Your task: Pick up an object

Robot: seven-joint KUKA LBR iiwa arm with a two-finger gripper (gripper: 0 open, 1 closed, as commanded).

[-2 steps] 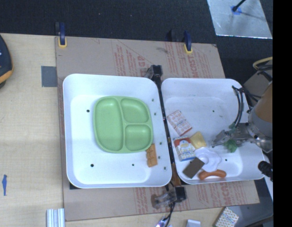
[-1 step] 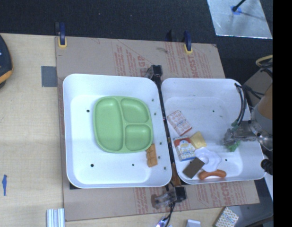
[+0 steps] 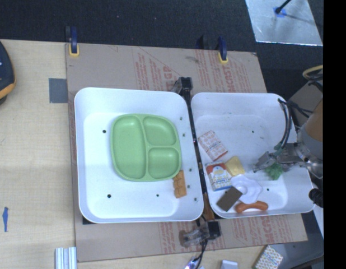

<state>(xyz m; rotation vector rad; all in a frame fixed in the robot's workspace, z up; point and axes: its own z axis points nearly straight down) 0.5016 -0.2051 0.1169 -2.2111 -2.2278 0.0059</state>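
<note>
On the desk (image 3: 33, 150), 2 shallow white bins sit side by side on a sheet of brown cardboard (image 3: 162, 66).

The left bin (image 3: 92, 203) holds a green divided plate (image 3: 145, 147) with 3 compartments, lying flat near the middle. Just beside the plate's lower right corner, a small orange-brown piece (image 3: 179, 184) lies on the bin floor.

The right bin (image 3: 234, 102) holds a loose cluster of things in its lower half: a small red-and-white packet (image 3: 212, 145), a red, white and blue packet (image 3: 220, 176) below it, a pale yellow block (image 3: 235, 165) just beside that one, a white crumpled piece (image 3: 248, 186), a dark brown flat block (image 3: 229, 199) touching the white piece, and an orange-handled item (image 3: 252, 207) near the bin's lower wall.

The arm reaches in from the right, and the gripper (image 3: 268, 165) hangs low over the right side of the right bin. A small green object (image 3: 273, 172) sits right at its tip. Whether the fingers are open, closed or gripping the green object cannot be told, as the metal parts blur together there.
</note>
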